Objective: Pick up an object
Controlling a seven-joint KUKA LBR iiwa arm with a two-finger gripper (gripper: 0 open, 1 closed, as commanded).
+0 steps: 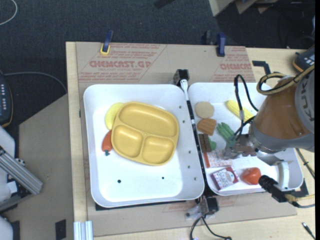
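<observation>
Overhead, the gripper (235,148) hangs low in the right bin (295,181), beside a green toy vegetable (225,131); whether its claw is apart or together cannot be told. Near it lie a red packet (224,177), a red tomato (251,175), a tan cookie (204,109) and a yellow piece (237,109). Across in the left bin (150,191) sits a yellow divided plate (144,133) over an orange-red pepper (107,142).

Red print reading "CHEMCAST G.P" runs across the brown protective sheet (125,61) at the upper middle of the frame, with smaller illegible lines under it; partly repeated at upper right.
</observation>
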